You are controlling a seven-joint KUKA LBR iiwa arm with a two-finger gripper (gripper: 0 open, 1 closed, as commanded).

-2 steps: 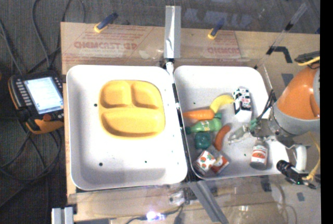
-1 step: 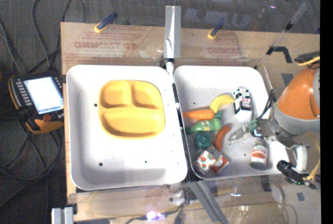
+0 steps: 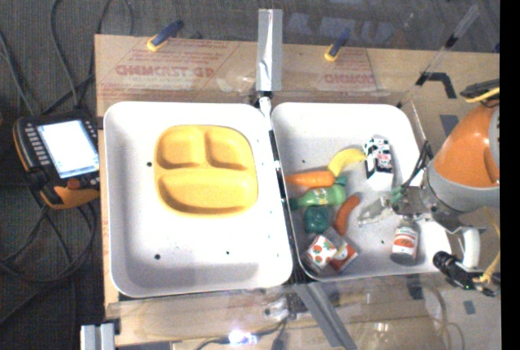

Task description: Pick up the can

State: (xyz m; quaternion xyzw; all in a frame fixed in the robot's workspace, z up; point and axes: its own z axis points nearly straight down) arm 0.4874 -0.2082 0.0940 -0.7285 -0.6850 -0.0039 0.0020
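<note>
Nearest the camera, at the bottom edge of the right bin (image 3: 341,114), the can (image 3: 405,243) stands upright at about five o'clock in that bin, red label showing, close to the front right corner. The tool (image 3: 382,212) sits just beside it, up at the can's ten o'clock, its metal tips low over the bin floor; how far its fingers are parted I cannot tell, and nothing shows between them. At seven o'clock in the same bin lies a small carton (image 3: 328,252) with red print. Moving back: a red sausage (image 3: 347,213), a green pepper (image 3: 318,218), a carrot (image 3: 309,179), a banana (image 3: 348,159), then a black-and-white cow-patterned carton (image 3: 378,155). Across at nine o'clock, the left bin (image 3: 130,243) carries a yellow divided tray (image 3: 207,170).
</note>
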